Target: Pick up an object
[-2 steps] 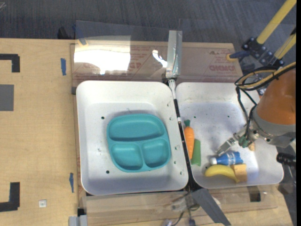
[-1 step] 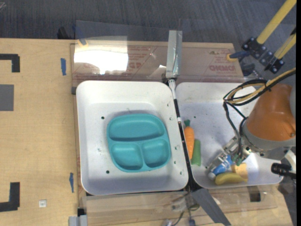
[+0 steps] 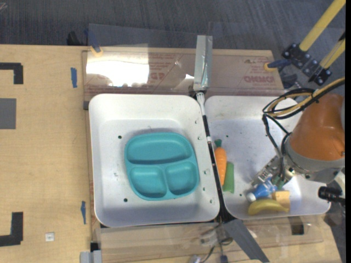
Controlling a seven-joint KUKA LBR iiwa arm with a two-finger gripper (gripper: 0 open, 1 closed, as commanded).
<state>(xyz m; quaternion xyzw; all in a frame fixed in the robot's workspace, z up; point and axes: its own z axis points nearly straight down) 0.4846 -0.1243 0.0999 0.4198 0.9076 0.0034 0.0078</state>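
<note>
**End effector low over a crowded corner of the right bin**

The arm [image 3: 321, 133] reaches into the right bin [image 3: 241, 119] from the right side, and the end effector [image 3: 270, 175] is low over a small group of objects in the near part of that bin. Just below it lie a blue object [image 3: 262, 190], a yellow banana [image 3: 264, 206] and a pale yellow block [image 3: 282, 198], all touching or almost touching each other. A toy carrot [image 3: 220, 162] and a green piece [image 3: 228, 177] lie apart, beside the divider between the two bins. The left bin [image 3: 104, 125] carries a teal divided tray [image 3: 160, 165].

How wide the end effector is, I cannot tell; the metal parts at its tip are too small and too mixed with the objects under them. Nothing is clearly between them, so I judge that no object is held yet.

The likely target is the blue object, as it is nearest to the tip. The risks come mainly from the crowding. The tip may close on two things together, or push the blue object sideways against the banana so that it slips out. The banana is curved and smooth, and it could roll away if it is touched. The group is also near the front wall of the bin, so a descent a little off could hit the rim. The loose black cables [image 3: 274, 111] near the wrist could catch during a lift.
</note>
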